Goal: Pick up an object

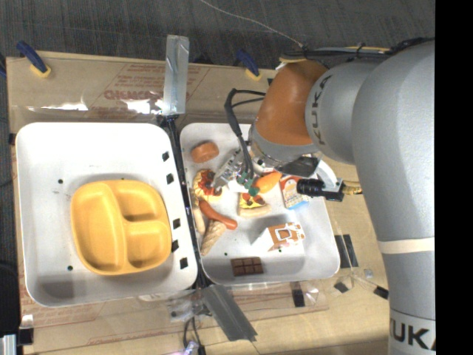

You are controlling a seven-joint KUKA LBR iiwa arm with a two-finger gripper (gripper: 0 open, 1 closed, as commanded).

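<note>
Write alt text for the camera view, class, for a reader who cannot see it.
A grey KUKA arm's two-finger gripper hangs low over small toy foods in the right shallow white bin. The left shallow white bin holds a yellow plastic divided tray.

The right bin (325,254), at frame centre, holds toy food: a brown bun (205,151) at its upper left, a red sausage (219,214) lying slantwise, a pizza slice (253,198) mid-bin, a chocolate bar (247,266) flat near the lower edge, and a white-and-orange carton (285,236) to its upper right.
</note>
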